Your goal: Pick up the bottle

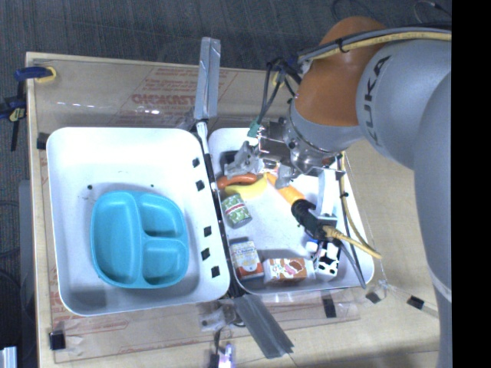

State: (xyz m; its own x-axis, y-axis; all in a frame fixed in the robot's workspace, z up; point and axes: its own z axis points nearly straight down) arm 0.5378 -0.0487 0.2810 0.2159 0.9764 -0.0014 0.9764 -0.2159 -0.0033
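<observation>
Claw (247, 162) sits at the top of the right bin (268, 232), over an orange item (239, 179); spread or closed, I cannot tell. Bottle (235, 209) lies just below it.

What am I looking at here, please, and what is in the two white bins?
One camera fixed above the bench looks down at a slant. The grey and orange machine on the right is a robot arm, run by a program. Two white bins sit side by side. The left bin holds a blue divided plate. The right bin holds small groceries, among them a green-labelled container, perhaps the bottle it should pick up, a small carton and a red packet. The arm's end is low over that bin's far part; I cannot tell whether it holds anything.
</observation>
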